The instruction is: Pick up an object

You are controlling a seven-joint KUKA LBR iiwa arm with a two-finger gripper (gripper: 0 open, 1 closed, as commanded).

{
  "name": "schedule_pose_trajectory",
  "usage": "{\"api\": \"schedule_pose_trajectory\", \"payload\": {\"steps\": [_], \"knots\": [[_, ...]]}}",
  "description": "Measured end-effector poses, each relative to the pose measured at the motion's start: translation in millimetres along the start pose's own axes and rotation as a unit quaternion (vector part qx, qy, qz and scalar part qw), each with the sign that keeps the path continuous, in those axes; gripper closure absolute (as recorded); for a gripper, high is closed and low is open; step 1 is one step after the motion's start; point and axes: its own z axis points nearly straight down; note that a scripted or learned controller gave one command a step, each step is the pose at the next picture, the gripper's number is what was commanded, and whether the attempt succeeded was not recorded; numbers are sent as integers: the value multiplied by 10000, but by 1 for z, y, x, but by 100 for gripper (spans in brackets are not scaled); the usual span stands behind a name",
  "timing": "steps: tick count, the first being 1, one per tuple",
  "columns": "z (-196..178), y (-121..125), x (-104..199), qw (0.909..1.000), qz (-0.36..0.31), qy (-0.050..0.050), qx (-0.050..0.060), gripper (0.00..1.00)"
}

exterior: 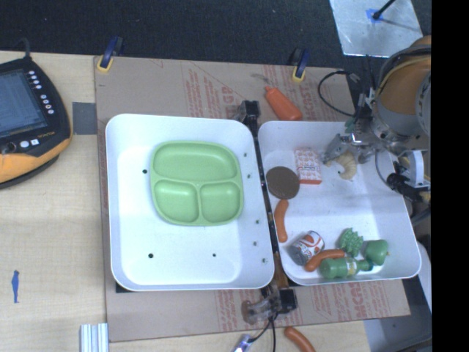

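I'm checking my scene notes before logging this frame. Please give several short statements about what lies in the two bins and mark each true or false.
1. The green divided plate lies in the left bin. True.
2. The brown disc lies in the left bin. False: it is in the right bin, near its left wall.
3. The claw is over the right bin's upper part. True.
4. The small can sits on the green plate. False: it is in the right bin's lower part.
5. An orange carrot-like item lies outside the bins, above the right one. True.
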Motion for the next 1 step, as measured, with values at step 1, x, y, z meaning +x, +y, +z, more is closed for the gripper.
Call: {"api": "schedule_pose_trajectory", "payload": {"steps": [1], "knots": [[0, 0, 0, 10000, 0, 1, 1, 0]]}}
